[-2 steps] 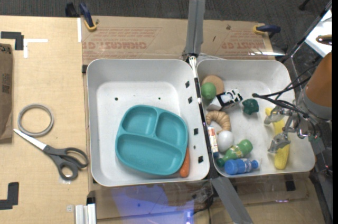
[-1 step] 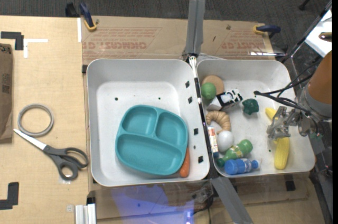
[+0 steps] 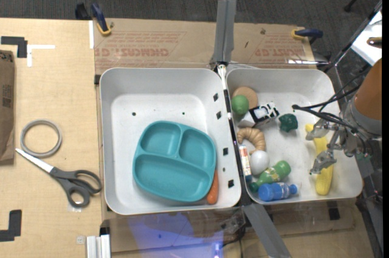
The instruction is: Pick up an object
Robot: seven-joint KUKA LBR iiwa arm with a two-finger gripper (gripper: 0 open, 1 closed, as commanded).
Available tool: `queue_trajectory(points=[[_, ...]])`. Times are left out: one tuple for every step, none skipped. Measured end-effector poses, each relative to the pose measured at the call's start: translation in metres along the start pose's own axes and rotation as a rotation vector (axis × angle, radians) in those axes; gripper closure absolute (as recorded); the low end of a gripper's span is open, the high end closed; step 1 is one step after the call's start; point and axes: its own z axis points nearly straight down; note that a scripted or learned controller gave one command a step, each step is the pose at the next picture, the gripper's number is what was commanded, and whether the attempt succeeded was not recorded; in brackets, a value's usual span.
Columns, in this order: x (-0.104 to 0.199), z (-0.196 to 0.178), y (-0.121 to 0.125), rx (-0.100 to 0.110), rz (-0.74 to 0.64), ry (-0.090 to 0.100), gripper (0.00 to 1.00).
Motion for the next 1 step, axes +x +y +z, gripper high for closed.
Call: queue_trajectory(points=[[0.0044,0.0106,0.0,-0.002,-0.003,0.006,0.0]])
